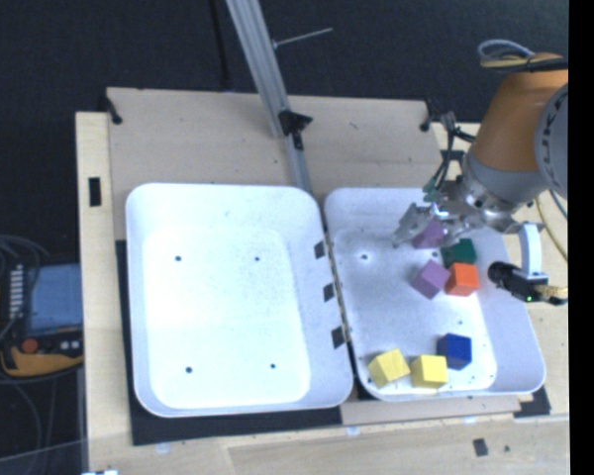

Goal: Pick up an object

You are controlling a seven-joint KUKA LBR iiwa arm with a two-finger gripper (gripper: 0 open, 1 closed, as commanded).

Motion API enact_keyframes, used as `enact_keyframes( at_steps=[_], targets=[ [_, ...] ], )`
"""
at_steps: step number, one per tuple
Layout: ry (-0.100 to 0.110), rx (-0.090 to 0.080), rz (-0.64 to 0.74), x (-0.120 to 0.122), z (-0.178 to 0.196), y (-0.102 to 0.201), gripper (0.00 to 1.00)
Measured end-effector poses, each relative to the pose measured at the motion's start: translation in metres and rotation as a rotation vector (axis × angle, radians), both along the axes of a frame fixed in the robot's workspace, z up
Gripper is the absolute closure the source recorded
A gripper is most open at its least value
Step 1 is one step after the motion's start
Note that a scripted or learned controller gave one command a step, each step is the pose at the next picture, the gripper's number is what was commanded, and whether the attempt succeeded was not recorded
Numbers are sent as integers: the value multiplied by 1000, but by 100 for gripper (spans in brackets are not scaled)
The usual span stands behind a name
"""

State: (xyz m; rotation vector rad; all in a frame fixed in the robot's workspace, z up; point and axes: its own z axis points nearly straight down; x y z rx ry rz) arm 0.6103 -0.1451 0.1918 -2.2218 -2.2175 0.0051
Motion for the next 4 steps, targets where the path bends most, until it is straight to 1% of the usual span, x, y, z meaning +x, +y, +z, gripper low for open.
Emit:
enact_keyframes(
  at_steps=[1, 2, 3, 4],
  targets=[
    [0, 0, 3, 2, -52, 8, 0],
    [-8, -1, -4, 4, -37, 5, 100],
    [-10, -1, -2, -1, 9, 1, 100],
    [-10, -2, 3, 1, 50, -2, 100]
  ],
)
